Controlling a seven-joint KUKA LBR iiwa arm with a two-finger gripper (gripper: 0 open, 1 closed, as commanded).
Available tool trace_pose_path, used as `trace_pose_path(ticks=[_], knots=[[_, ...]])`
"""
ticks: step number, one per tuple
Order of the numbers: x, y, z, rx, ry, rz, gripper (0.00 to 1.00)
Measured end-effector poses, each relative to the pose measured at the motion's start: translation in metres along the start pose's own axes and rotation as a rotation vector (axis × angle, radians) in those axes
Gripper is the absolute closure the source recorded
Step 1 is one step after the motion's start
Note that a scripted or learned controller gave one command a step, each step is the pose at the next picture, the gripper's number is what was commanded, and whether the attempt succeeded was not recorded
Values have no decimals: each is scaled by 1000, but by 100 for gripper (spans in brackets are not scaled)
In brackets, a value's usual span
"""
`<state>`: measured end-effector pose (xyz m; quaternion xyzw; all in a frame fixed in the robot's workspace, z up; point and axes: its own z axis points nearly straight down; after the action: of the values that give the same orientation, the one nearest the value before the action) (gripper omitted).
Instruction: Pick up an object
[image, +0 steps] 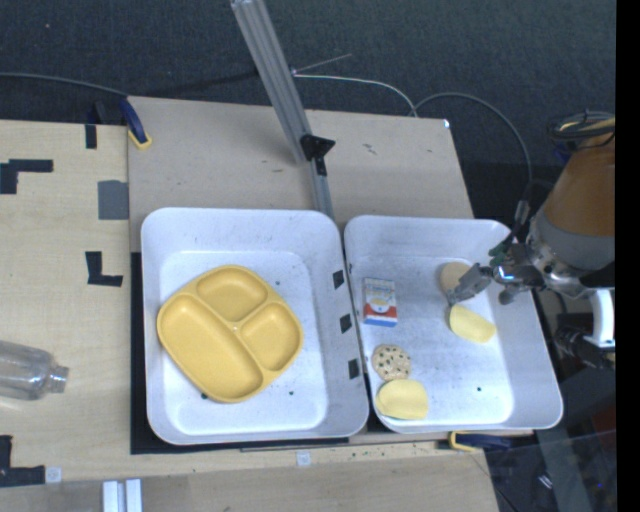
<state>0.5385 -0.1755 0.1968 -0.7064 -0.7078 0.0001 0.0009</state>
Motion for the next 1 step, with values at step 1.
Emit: trace_pose_path(ticks=[1], knots=[[1, 0, -10, 0, 2, -1, 100]])
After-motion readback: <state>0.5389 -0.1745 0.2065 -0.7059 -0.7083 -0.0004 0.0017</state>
